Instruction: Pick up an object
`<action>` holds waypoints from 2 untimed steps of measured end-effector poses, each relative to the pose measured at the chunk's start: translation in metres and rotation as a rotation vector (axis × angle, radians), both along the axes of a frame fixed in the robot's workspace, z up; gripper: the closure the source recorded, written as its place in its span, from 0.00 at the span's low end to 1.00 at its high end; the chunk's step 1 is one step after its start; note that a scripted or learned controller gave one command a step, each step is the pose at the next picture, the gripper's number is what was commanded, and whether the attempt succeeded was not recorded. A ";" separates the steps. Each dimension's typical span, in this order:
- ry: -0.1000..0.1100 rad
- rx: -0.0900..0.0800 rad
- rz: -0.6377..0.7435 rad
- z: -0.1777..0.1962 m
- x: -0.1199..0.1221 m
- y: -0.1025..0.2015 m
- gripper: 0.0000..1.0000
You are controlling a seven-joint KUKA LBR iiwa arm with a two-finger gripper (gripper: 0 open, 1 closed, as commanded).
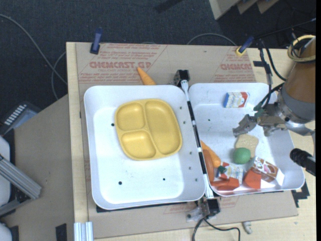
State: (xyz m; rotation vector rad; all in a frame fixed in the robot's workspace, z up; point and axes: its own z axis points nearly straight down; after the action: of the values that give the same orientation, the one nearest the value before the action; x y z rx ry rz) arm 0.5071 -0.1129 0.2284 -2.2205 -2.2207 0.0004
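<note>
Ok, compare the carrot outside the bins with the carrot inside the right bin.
The carrot on the brown board lies behind the left bin, alone; the carrot in the right bin lies against that bin's left wall, beside a pile of packets.
The board carrot looks paler orange and mostly hidden by the bin's rim; the bin carrot looks deeper orange and shows more of its length.
Both are tapered, orange and lying flat.

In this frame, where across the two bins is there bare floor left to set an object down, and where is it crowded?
Left bin: bare floor rings the yellow divided plate, widest below it. Right bin: bare between the small carton and the gripper. Its lower end is crowded: green ball, carrot, packets.
</note>
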 end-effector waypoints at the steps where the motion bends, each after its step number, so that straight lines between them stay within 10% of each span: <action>1: -0.002 -0.001 -0.001 -0.144 -0.007 -0.051 0.00; 2: -0.005 -0.002 -0.001 -0.134 -0.006 -0.050 1.00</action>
State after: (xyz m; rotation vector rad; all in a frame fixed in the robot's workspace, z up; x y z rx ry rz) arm 0.5013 -0.1632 0.0947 -2.2249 -2.2229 -0.0031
